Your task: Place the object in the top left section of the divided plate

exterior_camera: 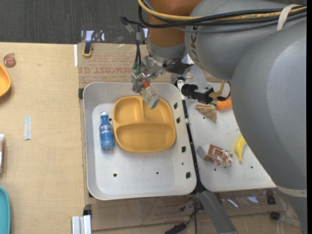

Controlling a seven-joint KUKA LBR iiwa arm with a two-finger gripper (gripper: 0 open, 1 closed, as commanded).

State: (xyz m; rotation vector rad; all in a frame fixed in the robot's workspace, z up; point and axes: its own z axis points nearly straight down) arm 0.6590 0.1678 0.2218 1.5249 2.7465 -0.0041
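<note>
The yellow divided plate [144, 125] lies in the left white bin [131, 179], with two small sections at the top and one wide section below. My gripper [142, 82] hangs over the plate's upper edge, shut on a small grey-blue object with a reddish top [150, 98]. The object dangles tilted from the fingers, above the ridge between the two top sections and slightly toward the top right one. I cannot tell whether it touches the plate.
A blue bottle [106, 130] lies in the left bin just left of the plate. The right bin [234, 177] holds a sandwich wedge [207, 111], an orange [223, 104], a banana [239, 148] and a snack packet [218, 155]. The arm covers the upper right.
</note>
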